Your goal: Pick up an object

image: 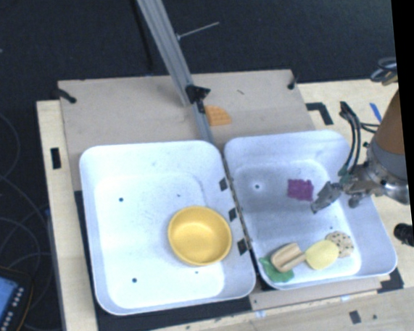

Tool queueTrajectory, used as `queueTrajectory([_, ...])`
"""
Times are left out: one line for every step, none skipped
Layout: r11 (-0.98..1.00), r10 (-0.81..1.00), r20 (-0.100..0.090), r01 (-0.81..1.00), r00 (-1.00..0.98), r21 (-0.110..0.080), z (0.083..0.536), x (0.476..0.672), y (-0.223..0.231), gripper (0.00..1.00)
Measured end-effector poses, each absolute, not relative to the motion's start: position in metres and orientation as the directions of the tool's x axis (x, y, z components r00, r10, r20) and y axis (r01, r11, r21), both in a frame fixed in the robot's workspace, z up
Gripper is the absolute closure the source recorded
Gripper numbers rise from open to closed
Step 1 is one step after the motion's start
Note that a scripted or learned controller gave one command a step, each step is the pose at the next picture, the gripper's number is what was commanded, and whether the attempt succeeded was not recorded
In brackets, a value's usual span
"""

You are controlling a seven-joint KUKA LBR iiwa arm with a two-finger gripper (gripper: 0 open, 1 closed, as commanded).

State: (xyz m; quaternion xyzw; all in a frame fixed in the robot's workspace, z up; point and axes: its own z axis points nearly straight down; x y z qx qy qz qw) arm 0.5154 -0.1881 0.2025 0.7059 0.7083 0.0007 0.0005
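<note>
Camera view entry: purple block (300, 188) in right bin (264, 155), upper middle, lying just left of tool (325, 198), which hangs over that bin's right side, finger state impossible to tell, nothing visibly held.

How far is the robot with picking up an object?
Nothing looks picked up yet. The gripper is low in the right bin, beside the purple block, which lies on the bin floor. The yellow bowl sits in the left bin. Grasping and lifting are left.
</note>
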Motion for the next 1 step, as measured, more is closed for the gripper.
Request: queueTrajectory([0.002, 1.000, 0.000, 1.000, -0.002, 0.002, 0.2026, 0.5154, -0.1882, 0.00])
